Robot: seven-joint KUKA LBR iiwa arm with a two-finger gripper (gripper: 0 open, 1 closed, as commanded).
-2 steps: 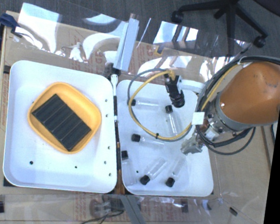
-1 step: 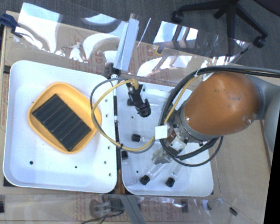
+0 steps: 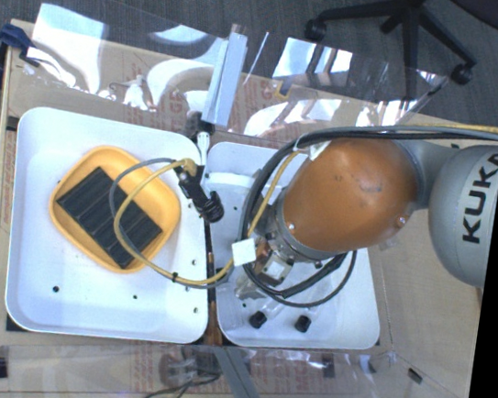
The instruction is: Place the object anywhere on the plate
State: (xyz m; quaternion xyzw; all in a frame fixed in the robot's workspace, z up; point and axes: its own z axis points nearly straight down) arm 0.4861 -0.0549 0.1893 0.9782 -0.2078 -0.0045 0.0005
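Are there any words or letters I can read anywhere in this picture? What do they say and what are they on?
"KUK" in big black letters, reading sideways, on the grey arm; the picture's edge cuts off the rest of the word.
No readable text on the yellow plate, the left bin or the right bin.
The small white tag under the arm's orange band looks blank, or is too small to read.

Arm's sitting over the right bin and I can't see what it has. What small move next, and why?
Probably raise the wrist straight up. The arm hangs low over the right bin, its orange band hiding the spot below it, so no object can be seen there. The yellow plate lies apart in the left bin, under a loop of yellow cable. Lifting would show what, if anything, came up.
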